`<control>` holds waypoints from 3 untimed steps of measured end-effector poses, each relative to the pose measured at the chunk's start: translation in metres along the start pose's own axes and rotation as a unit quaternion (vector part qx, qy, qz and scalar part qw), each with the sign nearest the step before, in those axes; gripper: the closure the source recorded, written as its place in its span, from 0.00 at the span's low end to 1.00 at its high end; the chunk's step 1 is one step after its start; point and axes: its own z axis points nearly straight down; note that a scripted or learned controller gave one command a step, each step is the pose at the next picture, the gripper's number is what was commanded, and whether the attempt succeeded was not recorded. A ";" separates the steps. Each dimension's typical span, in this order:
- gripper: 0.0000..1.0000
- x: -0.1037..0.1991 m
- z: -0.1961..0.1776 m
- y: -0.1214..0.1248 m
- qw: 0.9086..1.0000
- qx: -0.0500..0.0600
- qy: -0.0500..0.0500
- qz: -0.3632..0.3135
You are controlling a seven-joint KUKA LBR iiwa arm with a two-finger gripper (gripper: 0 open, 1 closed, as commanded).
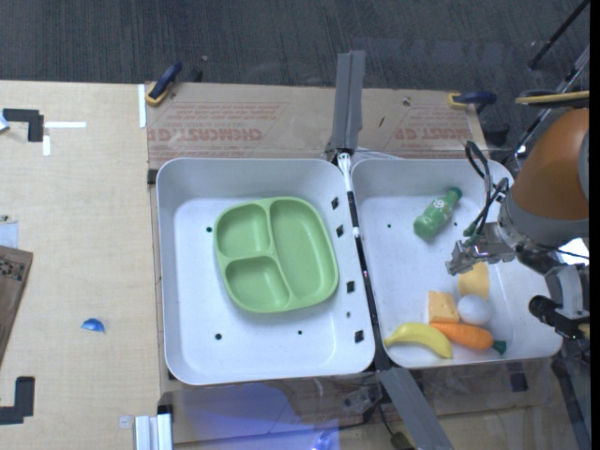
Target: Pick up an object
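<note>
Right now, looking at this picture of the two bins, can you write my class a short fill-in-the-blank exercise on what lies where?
1. The green divided plate lies in the ____ bin as the camera sees it.
2. The plate has ____ compartments.
3. The banana lies in the right bin beside an orange ____.
4. The bottle lying on its side near the gripper is coloured ____.

Missing words: left; three; carrot; green

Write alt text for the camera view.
The robot's hand hovers low in the right bin beside a green bottle, cheese, an egg, a carrot and a banana. The left bin holds a green divided plate.
</note>
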 end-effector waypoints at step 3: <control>1.00 0.024 -0.005 0.086 0.988 0.000 0.000 -0.154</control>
